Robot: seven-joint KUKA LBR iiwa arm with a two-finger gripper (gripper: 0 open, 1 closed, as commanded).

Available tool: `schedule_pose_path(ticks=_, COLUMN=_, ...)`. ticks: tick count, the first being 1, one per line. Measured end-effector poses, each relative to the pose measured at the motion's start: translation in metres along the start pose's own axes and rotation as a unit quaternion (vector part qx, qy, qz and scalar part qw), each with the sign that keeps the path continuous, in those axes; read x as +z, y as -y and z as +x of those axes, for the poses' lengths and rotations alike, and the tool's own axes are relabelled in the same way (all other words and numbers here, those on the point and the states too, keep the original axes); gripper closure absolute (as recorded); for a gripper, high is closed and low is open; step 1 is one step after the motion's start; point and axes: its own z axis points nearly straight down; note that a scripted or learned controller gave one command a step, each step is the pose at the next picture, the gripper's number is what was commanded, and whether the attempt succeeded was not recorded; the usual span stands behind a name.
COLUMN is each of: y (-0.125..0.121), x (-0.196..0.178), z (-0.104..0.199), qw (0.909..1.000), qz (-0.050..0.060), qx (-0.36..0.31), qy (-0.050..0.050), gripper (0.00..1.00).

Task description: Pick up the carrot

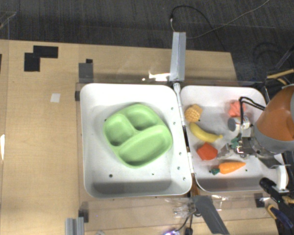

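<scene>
The carrot [230, 167], orange with a green stub at its left end, lies on the floor of the right bin [220, 97] near the front wall. My gripper [233, 146] hangs just above and behind the carrot, between it and the banana, with the grey and orange arm [279, 124] reaching in from the right. Nothing shows between its fingers. The gripper stands a short way off the carrot, apart from it.
The right bin also holds a yellow banana [204, 133], a corn piece [193, 113], a red-orange tomato-like item [207, 152] and a pinkish item [234, 108]. A green divided plate [137, 133] fills the middle of the left bin [95, 180].
</scene>
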Motion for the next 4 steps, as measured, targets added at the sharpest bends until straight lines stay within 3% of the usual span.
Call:
schedule_pose_path(ticks=2, y=0.0004, x=0.0003, z=0.0046, qw=0.9993, qz=0.002, qx=0.037, qy=-0.004, gripper=0.00)
schedule_pose_path(ticks=3, y=0.0008, x=0.0003, z=0.0113, qw=0.9986, qz=0.001, qx=0.053, qy=-0.001, gripper=0.00)
schedule_pose_path(ticks=4, y=0.0001, x=0.0003, z=0.0046, qw=0.9971, qz=0.003, qx=0.077, qy=-0.005, gripper=0.00)
